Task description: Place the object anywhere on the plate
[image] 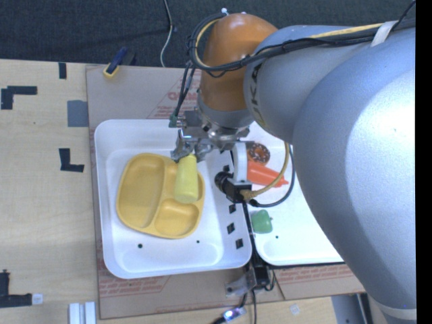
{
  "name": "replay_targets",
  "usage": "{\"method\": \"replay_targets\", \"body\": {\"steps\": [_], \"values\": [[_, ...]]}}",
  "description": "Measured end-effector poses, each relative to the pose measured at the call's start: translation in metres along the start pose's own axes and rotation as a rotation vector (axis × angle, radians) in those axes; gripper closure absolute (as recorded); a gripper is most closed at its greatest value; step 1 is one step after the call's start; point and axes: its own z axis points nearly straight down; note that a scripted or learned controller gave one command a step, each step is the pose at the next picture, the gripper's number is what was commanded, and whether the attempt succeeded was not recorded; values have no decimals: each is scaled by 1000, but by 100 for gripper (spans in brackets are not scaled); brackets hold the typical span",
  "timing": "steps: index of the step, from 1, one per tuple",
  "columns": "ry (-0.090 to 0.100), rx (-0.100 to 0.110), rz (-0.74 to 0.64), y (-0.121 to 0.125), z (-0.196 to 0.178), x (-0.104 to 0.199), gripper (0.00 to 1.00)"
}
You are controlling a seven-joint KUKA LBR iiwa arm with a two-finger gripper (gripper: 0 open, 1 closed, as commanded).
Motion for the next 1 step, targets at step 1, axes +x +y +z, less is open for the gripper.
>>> {"method": "replay_targets", "body": {"steps": [1], "values": [[-2,3,2,-5,9,1,100]]}}
